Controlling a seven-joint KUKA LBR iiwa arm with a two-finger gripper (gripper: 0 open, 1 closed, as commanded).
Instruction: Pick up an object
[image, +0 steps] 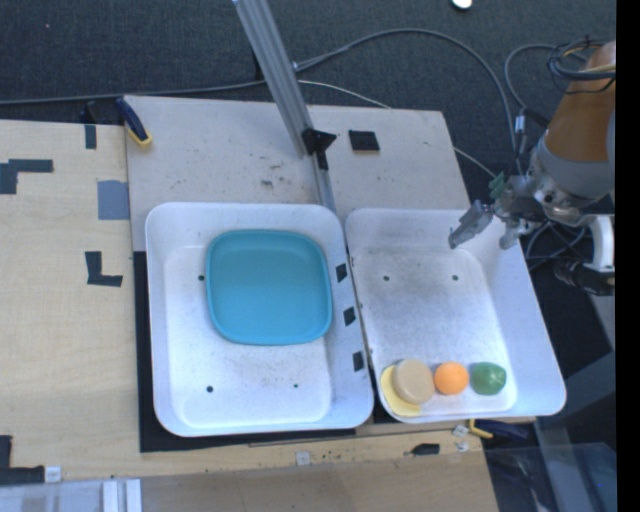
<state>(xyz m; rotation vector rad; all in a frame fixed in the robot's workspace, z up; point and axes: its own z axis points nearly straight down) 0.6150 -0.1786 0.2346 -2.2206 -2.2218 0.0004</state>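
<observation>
Three small objects lie in a row along the near edge of the right bin (430, 300): a tan round piece (411, 380) resting on a yellow item, an orange ball (451, 378) and a green ball (488, 378). My gripper (488, 229) hangs over the far right corner of that bin, well away from the row. Its two grey fingers (466, 228) stand apart with nothing between them. A turquoise square plate (268, 286) lies in the left bin (180, 390).
A slanted metal pole (288, 90) rises from the bench behind the bins. Cables run across the dark floor at the back right. A yellow-tipped tool (135, 122) lies at the far left of the bench.
</observation>
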